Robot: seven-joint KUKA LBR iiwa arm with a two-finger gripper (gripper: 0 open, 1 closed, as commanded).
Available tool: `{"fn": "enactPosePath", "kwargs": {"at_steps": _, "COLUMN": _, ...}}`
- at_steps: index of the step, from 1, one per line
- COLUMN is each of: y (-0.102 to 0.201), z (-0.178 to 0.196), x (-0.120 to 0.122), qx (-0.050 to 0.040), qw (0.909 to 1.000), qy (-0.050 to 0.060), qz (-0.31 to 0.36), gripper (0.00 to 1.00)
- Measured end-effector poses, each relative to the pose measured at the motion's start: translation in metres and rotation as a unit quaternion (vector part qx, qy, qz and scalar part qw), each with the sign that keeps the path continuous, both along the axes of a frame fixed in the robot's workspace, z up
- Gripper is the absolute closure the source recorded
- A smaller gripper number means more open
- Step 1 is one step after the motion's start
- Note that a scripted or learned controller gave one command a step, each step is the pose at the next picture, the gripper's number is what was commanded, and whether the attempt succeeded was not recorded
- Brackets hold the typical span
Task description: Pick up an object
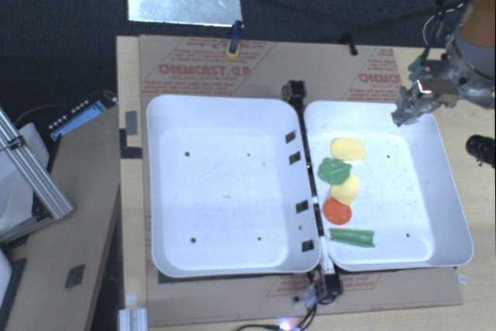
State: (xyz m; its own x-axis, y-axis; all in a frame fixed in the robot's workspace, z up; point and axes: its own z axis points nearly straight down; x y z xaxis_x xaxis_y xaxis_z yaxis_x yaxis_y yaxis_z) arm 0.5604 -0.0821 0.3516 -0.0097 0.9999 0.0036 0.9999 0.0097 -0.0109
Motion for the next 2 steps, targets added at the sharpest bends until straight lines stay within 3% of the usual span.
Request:
{"fn": "enactPosePath", "kwargs": {"at_steps": 1, "y": 0.073, "z": 0.037, "x": 0.026, "qx": -0.0009, "qw": 1.0000, "qy": -0.009, "qz": 0.001, "gripper": 1.00}}
{"fn": "enactPosePath", "kwargs": {"at_steps": 2, "y": 0.153, "z": -0.037, "x": 0.026, "qx": -0.0005, "qw": 1.0000, "qy": -0.003, "qz": 0.001, "gripper": 1.00}}
